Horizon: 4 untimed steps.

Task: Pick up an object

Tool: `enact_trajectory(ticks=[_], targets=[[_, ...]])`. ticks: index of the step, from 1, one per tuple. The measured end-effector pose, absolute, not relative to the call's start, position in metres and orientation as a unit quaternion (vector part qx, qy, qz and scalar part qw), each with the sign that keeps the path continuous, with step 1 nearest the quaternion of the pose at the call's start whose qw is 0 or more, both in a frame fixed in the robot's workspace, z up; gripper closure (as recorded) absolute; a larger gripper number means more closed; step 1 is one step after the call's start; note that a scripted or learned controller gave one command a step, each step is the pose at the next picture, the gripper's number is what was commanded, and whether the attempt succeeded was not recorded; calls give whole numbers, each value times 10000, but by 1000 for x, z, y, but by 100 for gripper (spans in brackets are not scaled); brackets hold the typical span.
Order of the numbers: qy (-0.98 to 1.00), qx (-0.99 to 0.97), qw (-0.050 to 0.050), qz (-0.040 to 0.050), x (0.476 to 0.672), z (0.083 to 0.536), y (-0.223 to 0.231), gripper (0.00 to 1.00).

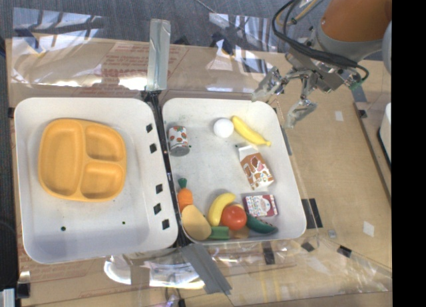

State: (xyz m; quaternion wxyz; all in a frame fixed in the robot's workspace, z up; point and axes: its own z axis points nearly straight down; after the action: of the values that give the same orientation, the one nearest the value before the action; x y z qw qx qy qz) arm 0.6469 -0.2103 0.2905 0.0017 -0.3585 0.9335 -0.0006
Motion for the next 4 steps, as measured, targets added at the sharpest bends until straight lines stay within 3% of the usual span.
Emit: enact_trajectory(ticks=[1,2,3,4], targets=[[9622,-2723,-19,22,654,157,-180,0],[9756,-2198,-3,5,589,91,-210,0],[9844,-1758,37,-13,597,94,-210,0],[9838,-1789,80,-31,599,105,-209,100]])
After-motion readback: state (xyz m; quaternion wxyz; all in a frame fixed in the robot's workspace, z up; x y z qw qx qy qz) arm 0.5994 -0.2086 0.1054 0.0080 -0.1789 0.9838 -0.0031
